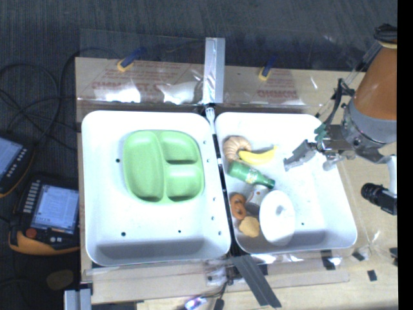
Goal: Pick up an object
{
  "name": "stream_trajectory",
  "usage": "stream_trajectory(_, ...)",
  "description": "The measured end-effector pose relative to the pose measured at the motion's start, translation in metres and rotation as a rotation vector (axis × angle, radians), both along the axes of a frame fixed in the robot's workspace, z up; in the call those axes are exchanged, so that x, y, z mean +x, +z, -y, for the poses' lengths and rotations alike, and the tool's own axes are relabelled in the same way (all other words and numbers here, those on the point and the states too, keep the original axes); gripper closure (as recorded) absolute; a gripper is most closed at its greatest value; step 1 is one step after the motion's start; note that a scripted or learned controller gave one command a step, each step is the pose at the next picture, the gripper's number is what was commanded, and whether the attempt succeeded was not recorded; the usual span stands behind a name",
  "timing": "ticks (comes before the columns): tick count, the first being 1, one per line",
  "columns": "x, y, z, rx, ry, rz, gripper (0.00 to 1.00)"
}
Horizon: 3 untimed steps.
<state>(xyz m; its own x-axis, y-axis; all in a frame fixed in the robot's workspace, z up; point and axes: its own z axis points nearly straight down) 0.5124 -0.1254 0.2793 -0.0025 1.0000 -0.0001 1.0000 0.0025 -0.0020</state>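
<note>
In the right bin (335,228), several small objects lie along its left side. A tan bread roll (233,144) and a yellow banana (257,155) sit at the top. Below them lies a green bottle (250,174), then a brown donut (237,204), a white cup (277,215) and a small tan piece (249,227). My gripper (314,159) hovers over the bin's upper right part, to the right of the banana. It is open, with nothing between its fingers (295,158).
A green divided plate (162,165) lies in the left bin (103,237). A metal divider (218,173) separates the bins. The arm's orange band (381,82) is at the right. Tablets and cables (39,202) lie left of the bench.
</note>
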Motion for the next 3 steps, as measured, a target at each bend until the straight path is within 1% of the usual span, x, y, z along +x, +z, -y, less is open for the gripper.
stream_trajectory(1, 0.086, -0.108, 0.011, -0.001, -0.036, -0.001, 0.00)
stream_trajectory(2, 0.091, -0.190, 0.015, -0.003, 0.091, 0.011, 0.00)
stream_trajectory(3, 0.157, -0.192, 0.010, -0.003, 0.103, 0.005, 0.00)
